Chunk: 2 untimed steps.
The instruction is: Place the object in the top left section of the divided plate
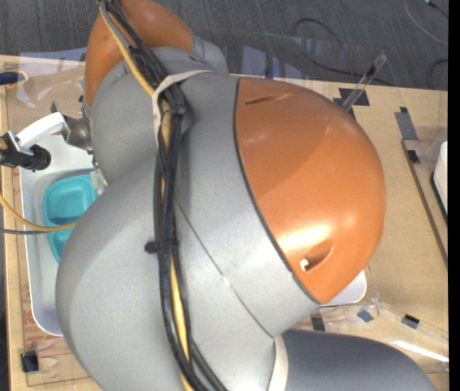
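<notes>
The grey and orange arm (213, 218) looms close under the camera and covers most of both bins. At its left end, the gripper's white and metal body (54, 133) sticks out over the left bin, with a black plug and a yellow cable (2, 186) hanging off it. Just below it, a corner of the teal divided plate (71, 200) shows inside the left bin; two of its sections are partly visible and the arm hides the others. No object for the plate can be made out.
The left bin's white wall (36, 300) runs along the bench's left side. The wooden bench top (409, 161) shows at the right, with tape strips and a black rod (360, 84) lying on it. Dark carpet lies beyond the far edge.
</notes>
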{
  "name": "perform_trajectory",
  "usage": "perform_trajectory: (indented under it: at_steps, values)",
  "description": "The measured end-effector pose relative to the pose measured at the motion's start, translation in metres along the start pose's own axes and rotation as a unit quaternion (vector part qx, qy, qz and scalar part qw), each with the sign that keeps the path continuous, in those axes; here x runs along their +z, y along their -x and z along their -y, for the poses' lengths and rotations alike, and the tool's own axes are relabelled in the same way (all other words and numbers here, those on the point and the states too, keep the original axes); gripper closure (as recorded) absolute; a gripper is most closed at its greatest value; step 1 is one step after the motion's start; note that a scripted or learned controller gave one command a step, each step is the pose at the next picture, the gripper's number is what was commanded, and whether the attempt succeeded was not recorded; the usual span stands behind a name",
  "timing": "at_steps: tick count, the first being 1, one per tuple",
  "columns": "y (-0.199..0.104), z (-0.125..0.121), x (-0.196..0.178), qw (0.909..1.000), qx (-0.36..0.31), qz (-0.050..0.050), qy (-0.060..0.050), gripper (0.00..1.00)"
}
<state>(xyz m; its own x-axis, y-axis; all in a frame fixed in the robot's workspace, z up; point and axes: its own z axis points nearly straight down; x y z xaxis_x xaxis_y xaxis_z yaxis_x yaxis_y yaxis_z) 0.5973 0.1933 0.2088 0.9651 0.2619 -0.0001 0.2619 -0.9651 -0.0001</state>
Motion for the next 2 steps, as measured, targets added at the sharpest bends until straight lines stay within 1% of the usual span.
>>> perform_trajectory:
  at_steps: [1, 2]
  values:
    - [-0.001, -0.002, -0.01, 1.0, -0.001, -0.001, 0.002, 1.0]
    - [-0.057, 0.01, -0.016, 0.9996, 0.029, 0.0, 0.0, 1.0]
